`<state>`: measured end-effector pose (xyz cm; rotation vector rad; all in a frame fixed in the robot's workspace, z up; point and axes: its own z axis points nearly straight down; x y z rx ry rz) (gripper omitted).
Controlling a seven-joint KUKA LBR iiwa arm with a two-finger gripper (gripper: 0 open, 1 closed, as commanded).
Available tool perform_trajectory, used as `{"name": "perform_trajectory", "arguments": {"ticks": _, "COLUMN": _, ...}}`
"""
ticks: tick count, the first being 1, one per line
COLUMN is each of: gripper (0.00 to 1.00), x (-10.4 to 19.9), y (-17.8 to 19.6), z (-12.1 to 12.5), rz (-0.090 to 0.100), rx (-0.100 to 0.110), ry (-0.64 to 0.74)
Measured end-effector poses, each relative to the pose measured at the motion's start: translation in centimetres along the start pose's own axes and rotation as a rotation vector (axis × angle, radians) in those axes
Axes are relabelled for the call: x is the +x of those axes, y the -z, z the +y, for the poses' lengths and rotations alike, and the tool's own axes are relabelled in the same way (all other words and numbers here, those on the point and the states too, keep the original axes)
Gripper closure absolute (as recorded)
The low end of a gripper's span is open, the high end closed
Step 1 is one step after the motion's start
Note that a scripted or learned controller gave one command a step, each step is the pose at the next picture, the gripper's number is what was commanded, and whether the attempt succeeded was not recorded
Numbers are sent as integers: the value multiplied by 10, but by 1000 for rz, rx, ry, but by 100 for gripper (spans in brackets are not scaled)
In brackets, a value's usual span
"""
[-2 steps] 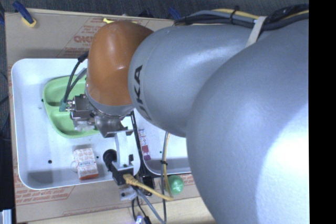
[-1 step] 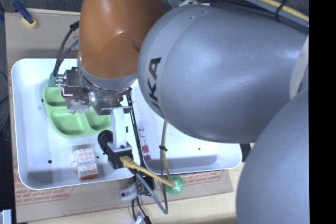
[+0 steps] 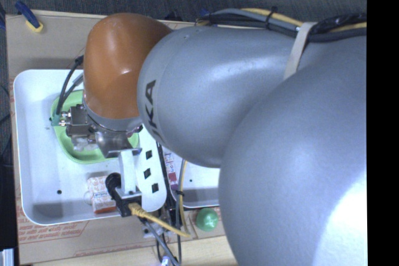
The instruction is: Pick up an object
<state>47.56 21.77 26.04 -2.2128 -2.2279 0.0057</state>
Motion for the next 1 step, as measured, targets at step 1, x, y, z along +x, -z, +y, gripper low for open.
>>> {"name": "perform_trajectory", "arguments": {"ticks": 1, "gripper": 100, "x": 0, "y": 25, "z": 0, "rz": 2, "rx": -1, "ry": 0}}
